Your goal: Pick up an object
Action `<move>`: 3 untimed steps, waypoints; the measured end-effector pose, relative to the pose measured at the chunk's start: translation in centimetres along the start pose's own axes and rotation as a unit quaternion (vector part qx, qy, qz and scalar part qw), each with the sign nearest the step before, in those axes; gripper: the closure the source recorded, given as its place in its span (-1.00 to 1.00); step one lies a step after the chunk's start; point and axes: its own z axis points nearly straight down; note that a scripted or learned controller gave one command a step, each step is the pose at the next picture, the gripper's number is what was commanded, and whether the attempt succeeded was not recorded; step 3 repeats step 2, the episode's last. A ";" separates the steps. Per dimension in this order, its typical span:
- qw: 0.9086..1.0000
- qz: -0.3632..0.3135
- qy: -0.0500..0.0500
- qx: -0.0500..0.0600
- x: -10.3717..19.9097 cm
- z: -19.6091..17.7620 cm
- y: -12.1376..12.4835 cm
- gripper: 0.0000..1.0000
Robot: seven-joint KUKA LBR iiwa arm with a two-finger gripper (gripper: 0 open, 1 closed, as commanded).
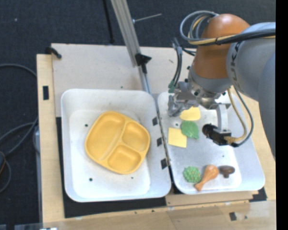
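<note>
The right bin [245, 162] holds several toy foods. A pale yellow piece [190, 114] lies at its far left, with a green leaf [190, 130] just in front of it and a flat yellow square [177, 138] to the leaf's left. Along the near edge lie a green broccoli [192, 174], a tan drumstick [207, 176] and a small brown mushroom [226, 170]. My gripper [175, 106] hangs low over the bin's far left corner, right beside the pale yellow piece. The wrist hides what lies under it.
The left bin [77, 176] holds a yellow compartment plate [117, 142]. A slanted metal rail [129, 37] runs down to the gap between the bins. A black cable fitting [216, 133] hangs from the arm over the right bin's middle.
</note>
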 end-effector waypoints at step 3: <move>1.000 0.000 0.000 0.001 10.2 0.0 -2.1 1.00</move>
